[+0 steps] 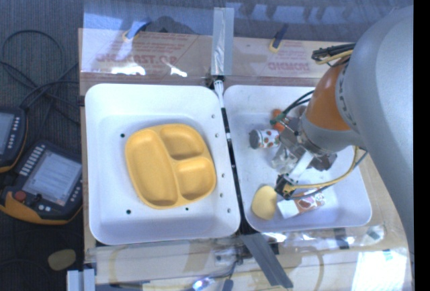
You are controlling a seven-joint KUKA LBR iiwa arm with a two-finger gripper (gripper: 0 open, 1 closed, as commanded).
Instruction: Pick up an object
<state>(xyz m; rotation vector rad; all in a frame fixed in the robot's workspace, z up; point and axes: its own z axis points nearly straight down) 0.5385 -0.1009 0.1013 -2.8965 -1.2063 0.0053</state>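
A bench (134,58) faced with brown cardboard and clear plastic sheeting is seen. Two shallow white bins are borne on it, side by side and touching: the left bin (101,148) at nine o'clock, the right bin (349,205) at three o'clock. A grey upright divider strip (222,41) is fixed at twelve o'clock.

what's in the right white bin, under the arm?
In the right white bin: a pale yellow rounded object, a small white-and-red item beside it, and a small grey-and-orange object farther back. The gripper and grey arm cover the bin's middle and right.
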